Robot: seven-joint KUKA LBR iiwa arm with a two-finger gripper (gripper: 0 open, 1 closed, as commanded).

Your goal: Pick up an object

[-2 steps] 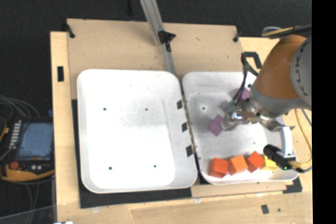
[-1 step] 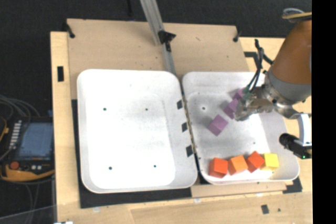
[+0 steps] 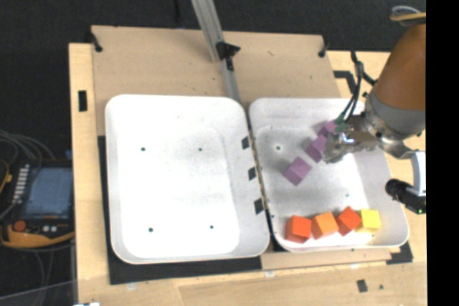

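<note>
Hand (image 3: 334, 152) beside purple block (image 3: 316, 148) (touching)

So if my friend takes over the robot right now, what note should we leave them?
Gripper: low inside the right bin, among the purple blocks; nothing seen held.
Purple blocks: one loose at, one by the gripper, one partly behind it.
Along the bin's near edge sit a red-orange block, an orange block, a red block and a yellow block.
Done: arm has reached the blocks.
Left: grab one and lift it.
</note>
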